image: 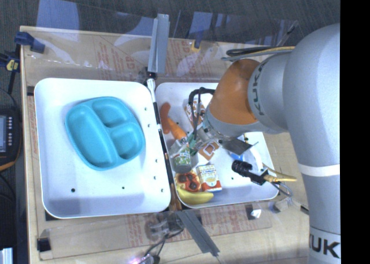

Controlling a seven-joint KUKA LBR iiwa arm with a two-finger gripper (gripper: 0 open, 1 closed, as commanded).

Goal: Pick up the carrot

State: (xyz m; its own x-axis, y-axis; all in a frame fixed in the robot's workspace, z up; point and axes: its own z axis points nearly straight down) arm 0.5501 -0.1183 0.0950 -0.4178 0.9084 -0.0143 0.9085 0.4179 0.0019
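The carrot (172,123) is seen lying unlifted in the right bin (261,190) near its left wall, the gripper (193,141) lowered just beside it, finger state not discernible; grasping and lifting are judged outstanding.

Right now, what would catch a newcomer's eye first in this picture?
The big grey arm with its orange band leans over the right bin, above a clutter holding a carrot and a banana. In the left bin lies a bright blue divided tray.
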